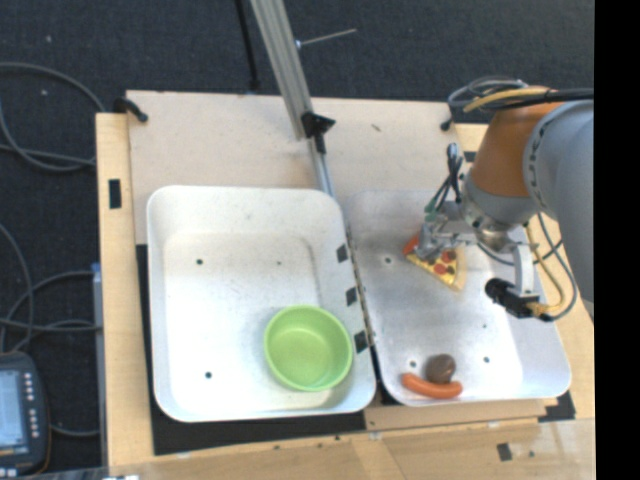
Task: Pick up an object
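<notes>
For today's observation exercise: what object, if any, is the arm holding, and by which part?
It cannot be told. The gripper sits directly over the yellow-and-red pizza-slice toy in the right white bin, but whether the toy is actually gripped is not visible.

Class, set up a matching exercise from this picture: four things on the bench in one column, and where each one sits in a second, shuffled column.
Things:
1. green bowl
2. orange carrot
3. brown lump
4. pizza slice toy

Places:
A. right bin, right under the gripper
B. left bin, near corner
C. right bin, along the near rim
D. right bin, just behind the carrot

Pairs: 1-B, 2-C, 3-D, 4-A
</notes>
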`<state>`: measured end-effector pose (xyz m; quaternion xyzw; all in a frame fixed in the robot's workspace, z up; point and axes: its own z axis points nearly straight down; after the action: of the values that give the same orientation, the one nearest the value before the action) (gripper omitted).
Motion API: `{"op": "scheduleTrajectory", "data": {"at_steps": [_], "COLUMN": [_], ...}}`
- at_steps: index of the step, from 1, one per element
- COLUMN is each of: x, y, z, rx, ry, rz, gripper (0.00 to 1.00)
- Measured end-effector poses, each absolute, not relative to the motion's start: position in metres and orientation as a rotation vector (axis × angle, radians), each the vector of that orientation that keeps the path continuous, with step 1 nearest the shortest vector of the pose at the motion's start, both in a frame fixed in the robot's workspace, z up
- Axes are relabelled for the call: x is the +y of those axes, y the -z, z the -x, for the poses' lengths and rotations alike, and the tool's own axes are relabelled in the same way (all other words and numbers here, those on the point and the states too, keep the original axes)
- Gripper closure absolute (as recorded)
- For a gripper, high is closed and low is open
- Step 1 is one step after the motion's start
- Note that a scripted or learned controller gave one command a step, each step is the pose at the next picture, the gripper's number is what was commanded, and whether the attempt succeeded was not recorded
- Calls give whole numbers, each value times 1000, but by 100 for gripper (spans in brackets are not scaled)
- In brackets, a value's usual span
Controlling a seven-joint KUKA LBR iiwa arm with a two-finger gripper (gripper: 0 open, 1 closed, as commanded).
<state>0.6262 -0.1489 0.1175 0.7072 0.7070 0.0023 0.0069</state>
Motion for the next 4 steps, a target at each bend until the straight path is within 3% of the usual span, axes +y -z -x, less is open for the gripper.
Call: {"op": "scheduleTrajectory", "data": {"at_steps": [2, 3, 4], "x": [-143, -143, -97], "y": [-228, -246, -246], "z": [-613, -614, -624], "rx": [2222, 2225, 2228], "ry": [-8, -5, -4], "rz": [-2213, -2213, -2212], "gripper": [100, 100, 100]}}
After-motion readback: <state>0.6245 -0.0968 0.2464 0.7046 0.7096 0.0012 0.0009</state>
